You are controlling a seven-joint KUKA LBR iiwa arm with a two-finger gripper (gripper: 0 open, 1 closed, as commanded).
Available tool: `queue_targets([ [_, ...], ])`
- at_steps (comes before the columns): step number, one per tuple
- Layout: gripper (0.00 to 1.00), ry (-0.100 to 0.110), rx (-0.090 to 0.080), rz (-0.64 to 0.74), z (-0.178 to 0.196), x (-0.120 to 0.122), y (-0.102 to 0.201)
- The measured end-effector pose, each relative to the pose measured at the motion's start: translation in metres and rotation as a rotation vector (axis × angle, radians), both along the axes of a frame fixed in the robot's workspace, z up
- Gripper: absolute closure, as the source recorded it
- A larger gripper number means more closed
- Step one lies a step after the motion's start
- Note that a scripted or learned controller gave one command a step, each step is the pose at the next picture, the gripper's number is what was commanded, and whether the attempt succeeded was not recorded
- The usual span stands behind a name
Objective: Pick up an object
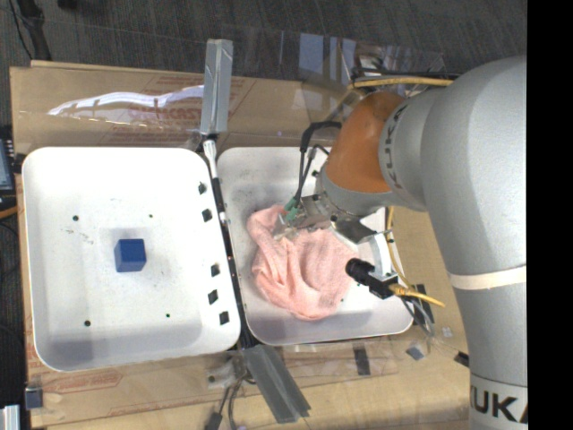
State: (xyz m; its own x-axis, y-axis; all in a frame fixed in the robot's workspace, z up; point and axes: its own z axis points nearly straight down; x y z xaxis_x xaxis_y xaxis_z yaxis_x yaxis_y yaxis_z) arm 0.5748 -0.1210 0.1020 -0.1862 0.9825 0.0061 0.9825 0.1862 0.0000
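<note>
Overhead, the two shallow white bins are sitting side by side on a cardboard-covered bench, sharing a dark hinged divider (218,240) down the middle. The left bin (54,267) is offering broad open floor on all sides of a small blue cube (131,254), which is standing well apart from every wall. The right bin (246,173) is leaving much less room: the grey arm (457,168) with its orange band (363,141) is crowding in over the far right corner, and a bare strip of floor is showing only along the divider side and the far wall. A pink cloth (300,267) is lying crumpled in the middle of the right bin, soft and folded into loose ridges, spreading toward the near wall and lying close to the right rim. The bins are looking smooth and hard with rounded corners, their floors speckled with small dark marks. The cube is looking solid and sharp-edged. The gripper (294,219) is hanging at the far edge of the cloth, its tip meeting or just above the upper folds; whether the jaws are spread or closed cannot be told, as the wrist and fittings are masking them, and no cloth can be confirmed between them. A black fitting with a yellow cable (394,287) is projecting over the cloth's right side.
</note>
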Motion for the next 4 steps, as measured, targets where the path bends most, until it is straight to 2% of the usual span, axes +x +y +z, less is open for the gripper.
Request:
queue_targets([
  [1, 0.0, 0.001, -0.001, 0.0, 0.0, 0.0, 0.0],
  [2, 0.0, -0.004, -0.005, -0.019, -0.008, -0.093, -0.042],
  [3, 1.0, -0.002, 0.0, -0.009, 0.0, -0.09, -0.04],
  [4, 1.0, 0.007, -0.006, -0.367, 0.076, -0.038, -0.004],
])
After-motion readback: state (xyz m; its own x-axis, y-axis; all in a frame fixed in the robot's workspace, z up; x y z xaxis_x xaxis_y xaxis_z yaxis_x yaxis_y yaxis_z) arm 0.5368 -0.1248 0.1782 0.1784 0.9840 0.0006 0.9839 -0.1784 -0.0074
